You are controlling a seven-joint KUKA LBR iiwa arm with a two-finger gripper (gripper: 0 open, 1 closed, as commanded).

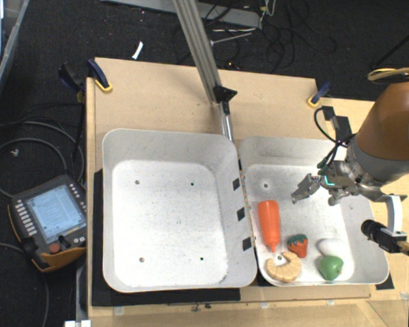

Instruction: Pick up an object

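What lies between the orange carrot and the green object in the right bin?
In the camera view, a small red strawberry-like toy lies between the orange carrot and the green object.

four small objects lie in the near part of the right bin [286, 169]: an orange bottle [270, 222] lying lengthwise by the left wall, a red strawberry-like piece [297, 244], a tan ring-shaped biscuit [283, 267] and a green piece [331, 267].
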